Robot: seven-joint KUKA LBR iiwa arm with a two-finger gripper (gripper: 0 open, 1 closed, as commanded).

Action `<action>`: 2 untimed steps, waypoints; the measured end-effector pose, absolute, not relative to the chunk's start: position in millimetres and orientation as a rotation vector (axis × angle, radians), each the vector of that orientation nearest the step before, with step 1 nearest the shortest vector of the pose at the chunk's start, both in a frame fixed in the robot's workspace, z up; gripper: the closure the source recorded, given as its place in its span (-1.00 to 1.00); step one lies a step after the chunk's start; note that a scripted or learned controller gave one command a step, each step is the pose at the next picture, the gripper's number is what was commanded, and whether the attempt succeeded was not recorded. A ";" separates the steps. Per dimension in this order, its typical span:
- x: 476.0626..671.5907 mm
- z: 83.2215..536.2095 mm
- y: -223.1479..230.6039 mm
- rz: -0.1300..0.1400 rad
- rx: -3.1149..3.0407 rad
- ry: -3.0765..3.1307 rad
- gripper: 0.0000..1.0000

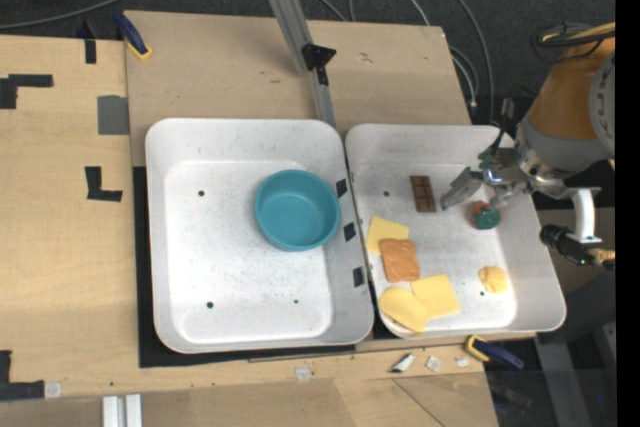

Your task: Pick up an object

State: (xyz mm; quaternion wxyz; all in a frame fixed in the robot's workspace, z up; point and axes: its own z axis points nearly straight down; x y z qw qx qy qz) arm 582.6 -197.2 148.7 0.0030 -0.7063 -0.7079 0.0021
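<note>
Teal-green small object with a red patch (485, 216) sits on the floor of the right bin (530, 315), upper-right part, near the far right wall. Roundish and compact, no obvious long axis, so approach angle matters little. Gripper (478, 194) hangs just above and slightly left of it; the fingers (458, 190) look spread apart and hold nothing, one dark grey finger slanting down-left, the other side half hidden by wrist hardware. Object lies just below-right of the fingertips, very near, maybe touching; cannot tell contact for sure. Judgement: next move needs a small shift toward the near-right, then a drop to straddle it.

Brown bar (423, 193) lies just left of the fingers, long axis running far-to-near, a second candidate at similar reach. Yellow pieces (420, 300), an orange-brown slab (401, 261) and a small yellow lump (493, 279) lie further toward the near edge. Blue bowl (296, 208) is in the left bin (180, 245), well apart.
</note>
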 end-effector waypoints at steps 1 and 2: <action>584.3 96.6 -189.3 -0.010 -2.204 -2.221 -1.00; 584.1 107.6 -189.3 -0.008 -2.204 -2.223 1.00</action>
